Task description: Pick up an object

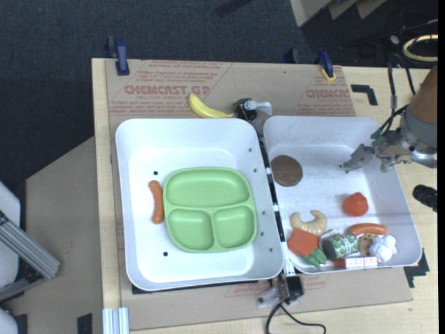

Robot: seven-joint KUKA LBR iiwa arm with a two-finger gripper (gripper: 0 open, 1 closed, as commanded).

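reaching in from the right, the grey arm (423,120) hangs over the far right part of the right bin (327,134), and its gripper (361,158) points left above bare white floor with nothing between its fingers; whether they are spread or closed i cannot tell. the things it could pick lie well apart from it, toward the near side of that bin: a red tomato (355,204) nearest the gripper, a tan croissant (309,221), an orange-red wedge (302,242) with green leaves (317,257) beside it, a small can (341,245), an orange sausage (365,229) and a white crumpled piece (383,246) in the near right corner. a brown round cookie (286,170) lies by the bin's left wall. the left bin (139,145) holds a green divided tray (208,209) and, just left of it, an orange hot dog (157,201). a yellow banana (207,109) lies on the cardboard (174,82) beyond the left bin.
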